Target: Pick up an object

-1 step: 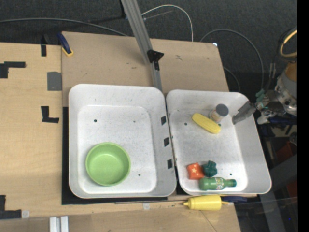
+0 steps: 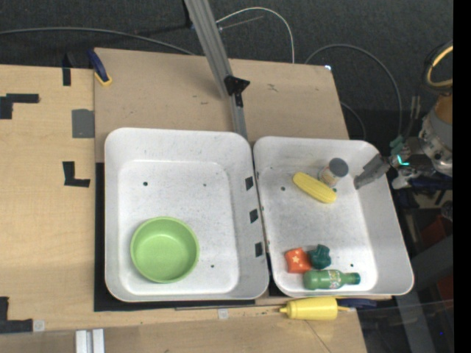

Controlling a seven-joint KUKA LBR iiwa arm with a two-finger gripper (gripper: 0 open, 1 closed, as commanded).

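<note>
Just left of the tool [image 2: 370, 170], jaw state unclear, lies the corn cob [image 2: 314, 187].

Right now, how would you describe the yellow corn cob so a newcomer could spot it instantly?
Start at the right-hand white bin and look to its far end. The corn cob lies there slantwise, beside a small grey-topped cylinder. It is the one long, yellow, ridged item inside that bin; the yellow bottle lies outside, on the bench.
</note>
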